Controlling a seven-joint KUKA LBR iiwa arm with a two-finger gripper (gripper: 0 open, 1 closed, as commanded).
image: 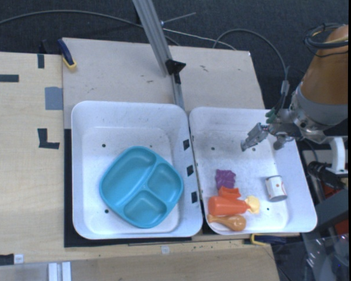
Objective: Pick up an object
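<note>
The right bin (222,127) holds several small objects near its front. A purple piece (224,177) lies above an orange toy (227,204), with a small yellow piece (254,204) on the toy's right and a tan-orange pear-shaped toy (230,221) in front of it. A small white and grey can (275,187) lies to the right of them. My gripper (264,144) hangs over the back right part of this bin, open, with nothing between its fingers. It is behind and above the can, apart from all the objects.
The left bin (85,133) holds a blue divided plate (141,186). A slanted metal pole (155,31) rises behind the bins' shared wall. Cables run across the dark floor at the back. Wooden bench surface (23,151) lies on the left.
</note>
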